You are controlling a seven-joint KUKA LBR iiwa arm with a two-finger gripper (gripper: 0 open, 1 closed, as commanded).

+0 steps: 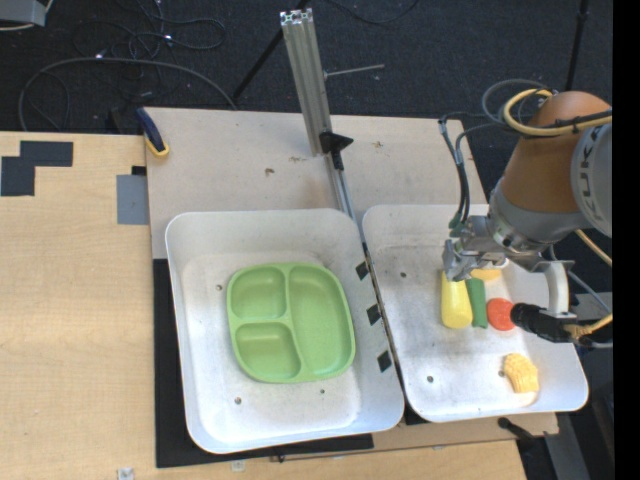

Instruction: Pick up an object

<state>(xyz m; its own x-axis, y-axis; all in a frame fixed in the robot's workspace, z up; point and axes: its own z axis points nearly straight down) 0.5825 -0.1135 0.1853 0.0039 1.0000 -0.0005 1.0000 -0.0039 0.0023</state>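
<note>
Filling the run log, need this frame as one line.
gripper: low in right bin, at top of yellow toy | green and orange toys beside | corn toy apart | green divided plate in left bin

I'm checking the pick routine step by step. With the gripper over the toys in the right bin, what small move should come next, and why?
Probably a short, straight descent. The gripper sits directly above the top end of the yellow toy, which lies in the right bin right beside a green piece and an orange one, so lowering without sideways drift should avoid the neighbours.

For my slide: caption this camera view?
Gripper hovers over yellow toy bottle in right white bin; green divided plate lies left.
</note>
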